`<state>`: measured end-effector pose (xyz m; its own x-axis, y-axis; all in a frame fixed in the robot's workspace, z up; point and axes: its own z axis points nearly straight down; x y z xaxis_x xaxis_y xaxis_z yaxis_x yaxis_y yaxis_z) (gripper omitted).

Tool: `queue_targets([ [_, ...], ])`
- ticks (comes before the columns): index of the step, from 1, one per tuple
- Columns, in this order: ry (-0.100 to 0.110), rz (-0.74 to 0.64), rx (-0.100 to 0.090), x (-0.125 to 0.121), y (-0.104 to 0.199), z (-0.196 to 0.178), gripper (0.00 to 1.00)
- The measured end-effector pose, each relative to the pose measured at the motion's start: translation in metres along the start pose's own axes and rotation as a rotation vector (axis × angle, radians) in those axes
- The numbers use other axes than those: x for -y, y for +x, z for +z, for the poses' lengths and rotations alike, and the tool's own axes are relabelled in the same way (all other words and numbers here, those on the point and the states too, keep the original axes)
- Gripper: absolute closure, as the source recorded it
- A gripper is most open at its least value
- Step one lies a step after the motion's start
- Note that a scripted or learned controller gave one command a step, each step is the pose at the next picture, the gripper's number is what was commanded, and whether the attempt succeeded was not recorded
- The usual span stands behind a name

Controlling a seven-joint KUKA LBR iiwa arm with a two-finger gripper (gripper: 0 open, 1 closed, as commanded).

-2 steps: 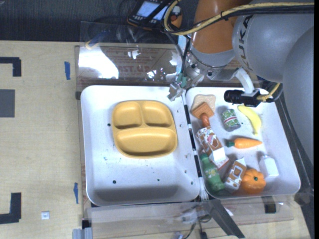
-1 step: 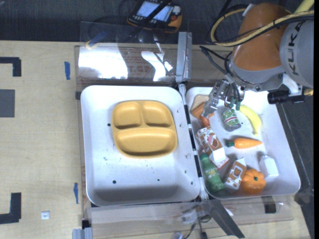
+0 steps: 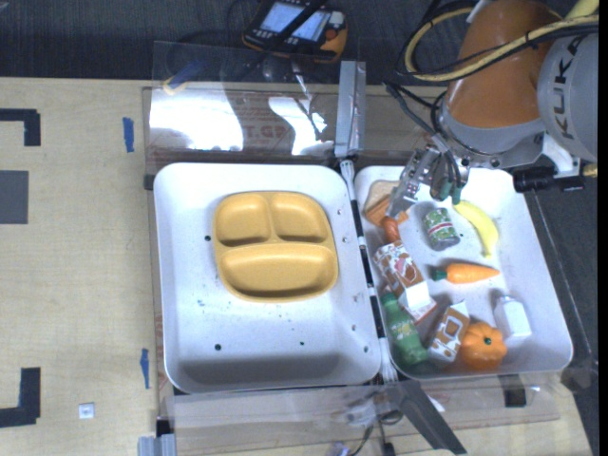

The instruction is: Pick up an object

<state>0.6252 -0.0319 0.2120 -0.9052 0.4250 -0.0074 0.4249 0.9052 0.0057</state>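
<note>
My gripper (image 3: pixel 418 186) hangs over the back left part of the right bin (image 3: pixel 543 283), its fingers spread open, pointing down at a slice of toast (image 3: pixel 380 198) and a small orange-red piece (image 3: pixel 391 228). Nothing sits between the fingers. Close to its right lie a small green-labelled can (image 3: pixel 441 227) and a yellow banana (image 3: pixel 479 224). Lower in the bin are a carrot (image 3: pixel 467 274), a red and white carton (image 3: pixel 401 272), a green vegetable (image 3: pixel 403 334), an orange pumpkin (image 3: pixel 483 346) and a white bottle (image 3: pixel 513 313).
The left bin (image 3: pixel 190 331) holds a yellow divided plate (image 3: pixel 275 245). A metal divider post (image 3: pixel 348 112) stands at the back between the bins. A clear panel (image 3: pixel 237 112) runs behind the left bin. A handheld controller (image 3: pixel 294 27) lies beyond the bench.
</note>
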Motion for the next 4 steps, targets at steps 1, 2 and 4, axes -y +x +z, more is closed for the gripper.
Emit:
queue_targets([
  [1,-0.005,0.002,0.007,-0.001,-0.002,-0.011,1.0],
  [2,0.004,0.448,-0.001,-0.059,0.006,-0.1,1.0],
  [4,0.002,-0.208,-0.006,-0.067,0.015,-0.025,1.0],
])
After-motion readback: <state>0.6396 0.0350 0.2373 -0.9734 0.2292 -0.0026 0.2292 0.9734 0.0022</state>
